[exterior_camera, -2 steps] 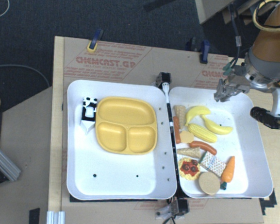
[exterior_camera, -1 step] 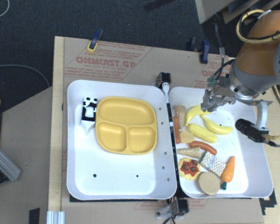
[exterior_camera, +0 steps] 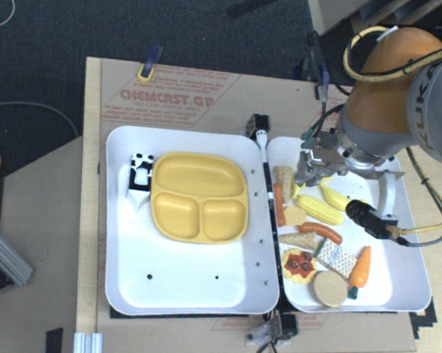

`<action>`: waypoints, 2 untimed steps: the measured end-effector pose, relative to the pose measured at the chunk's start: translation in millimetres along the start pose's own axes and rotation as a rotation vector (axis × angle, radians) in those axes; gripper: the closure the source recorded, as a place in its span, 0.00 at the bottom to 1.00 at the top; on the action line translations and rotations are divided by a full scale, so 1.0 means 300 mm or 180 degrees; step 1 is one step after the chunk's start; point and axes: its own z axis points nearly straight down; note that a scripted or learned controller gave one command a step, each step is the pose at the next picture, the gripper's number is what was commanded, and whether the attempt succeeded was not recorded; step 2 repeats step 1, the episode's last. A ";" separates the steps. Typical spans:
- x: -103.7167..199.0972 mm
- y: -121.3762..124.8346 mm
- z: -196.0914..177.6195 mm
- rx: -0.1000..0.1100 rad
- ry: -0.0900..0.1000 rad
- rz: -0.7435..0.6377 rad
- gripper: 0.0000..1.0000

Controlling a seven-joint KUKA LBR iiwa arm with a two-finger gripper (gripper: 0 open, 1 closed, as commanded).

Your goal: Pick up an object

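Overhead, two white bins are being shown side by side on a cardboard-covered surface (exterior_camera: 175, 91). A yellow divided plate (exterior_camera: 200, 195) is lying flat in the left bin (exterior_camera: 188, 284), beside a small black-and-white object (exterior_camera: 140, 174). Toy food is being kept crowded in the right bin (exterior_camera: 412, 281): corn (exterior_camera: 320, 209), sausage (exterior_camera: 320, 232), pizza slice (exterior_camera: 299, 265), carrot (exterior_camera: 361, 267). The gripper (exterior_camera: 307, 172) is being lowered at that bin's upper left, just above the corn, seemingly for a grasp; whether the jaws are apart cannot be told.

Claw (exterior_camera: 311, 174) fingertips hidden among toy food (exterior_camera: 322, 211); arm (exterior_camera: 414, 81) cut off.
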 end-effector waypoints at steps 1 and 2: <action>0.133 -0.118 0.001 0.0001 0.0001 -0.0001 1.00; 0.133 -0.118 0.001 0.0001 0.0001 -0.0001 1.00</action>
